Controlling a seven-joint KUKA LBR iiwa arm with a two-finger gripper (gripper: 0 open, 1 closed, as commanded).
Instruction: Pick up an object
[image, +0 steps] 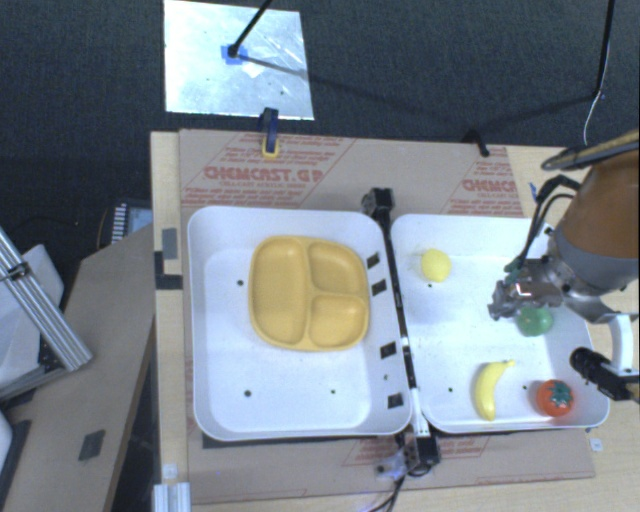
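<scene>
bench (330, 160) | bins 2 | plate (307, 292) 1 | fruits 4 | gripper (515, 296) 1

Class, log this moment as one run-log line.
arm: over right bin | gripper: above green ball | loose: lemon, banana, tomato

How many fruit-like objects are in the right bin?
4: a yellow ball at upper left, a green ball under the gripper, a banana and a red tomato near the front.
</scene>
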